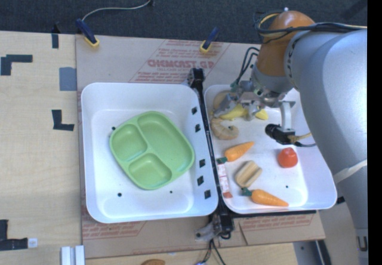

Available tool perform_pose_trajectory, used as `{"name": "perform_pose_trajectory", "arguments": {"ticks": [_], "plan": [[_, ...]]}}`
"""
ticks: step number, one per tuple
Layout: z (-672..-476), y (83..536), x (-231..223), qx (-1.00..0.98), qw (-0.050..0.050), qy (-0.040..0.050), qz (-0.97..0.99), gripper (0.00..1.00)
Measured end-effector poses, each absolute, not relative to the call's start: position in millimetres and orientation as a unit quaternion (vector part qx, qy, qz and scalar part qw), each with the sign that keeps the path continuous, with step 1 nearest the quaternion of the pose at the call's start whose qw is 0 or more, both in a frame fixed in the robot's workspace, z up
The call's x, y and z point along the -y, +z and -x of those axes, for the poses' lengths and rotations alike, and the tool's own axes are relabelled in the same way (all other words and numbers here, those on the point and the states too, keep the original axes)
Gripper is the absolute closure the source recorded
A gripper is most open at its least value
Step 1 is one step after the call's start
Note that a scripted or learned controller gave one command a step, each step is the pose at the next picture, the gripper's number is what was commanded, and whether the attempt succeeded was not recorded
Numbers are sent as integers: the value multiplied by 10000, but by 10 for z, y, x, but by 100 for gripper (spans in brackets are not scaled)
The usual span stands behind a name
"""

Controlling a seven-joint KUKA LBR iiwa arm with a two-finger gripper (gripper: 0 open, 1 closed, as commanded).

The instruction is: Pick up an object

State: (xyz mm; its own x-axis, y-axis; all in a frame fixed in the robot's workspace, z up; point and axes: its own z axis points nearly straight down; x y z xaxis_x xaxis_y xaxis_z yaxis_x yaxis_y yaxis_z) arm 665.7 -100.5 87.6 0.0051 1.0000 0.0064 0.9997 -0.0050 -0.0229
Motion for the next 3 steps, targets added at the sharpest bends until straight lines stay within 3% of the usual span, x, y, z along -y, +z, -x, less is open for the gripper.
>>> {"name": "perform_pose_trajectory", "arguments": {"ticks": [3], "plan": [[-6655, 869, 980, 7042, 74, 64, 7099, 0]]}}
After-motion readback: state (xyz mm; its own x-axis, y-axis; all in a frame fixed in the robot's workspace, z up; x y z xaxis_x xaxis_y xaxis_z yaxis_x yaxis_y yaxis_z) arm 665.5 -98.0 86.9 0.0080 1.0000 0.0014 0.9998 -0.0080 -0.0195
